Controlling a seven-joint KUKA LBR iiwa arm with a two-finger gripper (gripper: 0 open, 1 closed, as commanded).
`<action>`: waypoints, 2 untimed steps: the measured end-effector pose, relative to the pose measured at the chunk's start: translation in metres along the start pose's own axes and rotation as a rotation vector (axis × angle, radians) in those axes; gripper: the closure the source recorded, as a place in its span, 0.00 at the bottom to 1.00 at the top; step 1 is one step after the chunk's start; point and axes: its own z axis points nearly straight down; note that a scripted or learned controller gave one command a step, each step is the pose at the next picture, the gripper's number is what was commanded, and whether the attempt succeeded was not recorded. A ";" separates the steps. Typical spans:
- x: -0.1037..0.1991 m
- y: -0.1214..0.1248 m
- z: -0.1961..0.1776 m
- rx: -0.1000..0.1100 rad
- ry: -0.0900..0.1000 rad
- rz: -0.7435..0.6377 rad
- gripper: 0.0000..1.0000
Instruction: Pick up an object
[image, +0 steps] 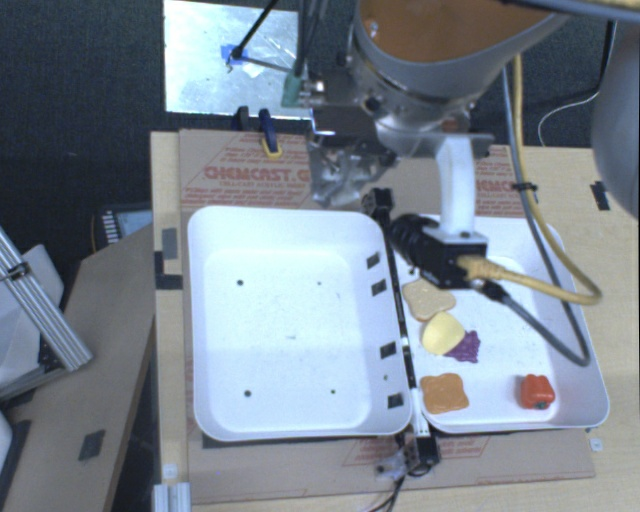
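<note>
Hovering high over the far edge of the two bins, my end effector (345, 180) sits near the top of the view, above the seam where the left bin (215, 300) meets the right bin (580, 385). It is a blurred metal cluster under my wrist, and I cannot tell how it is set; nothing I can make out is in it.

I judge this as the approach step: no object is chosen or reached yet. The candidates all lie in the right bin, toward its near left side. A pale bread slice (428, 297) lies closest to the divider. Just below it is a yellow piece (442, 333), touching or overlapping a purple piece (465, 347) on its right. Nearer the front is an orange toast (445, 392), and well apart, by the near right corner, a red pepper (537, 391).

A black camera mount (435, 255) and its yellow cable (540, 285) hang over the right bin, just beyond the bread.

Next I need to travel toward the near side, over the right bin, and settle on one target. The pepper looks the best bet: it stands alone and seems to have some height. The flat pieces by the divider would be harder to catch, with the wall crowding one side. Then I would come straight down, centred on it.
</note>
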 end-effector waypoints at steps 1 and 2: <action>-0.111 0.000 0.011 0.001 -0.005 0.016 1.00; -0.079 -0.001 0.011 0.001 -0.002 0.000 1.00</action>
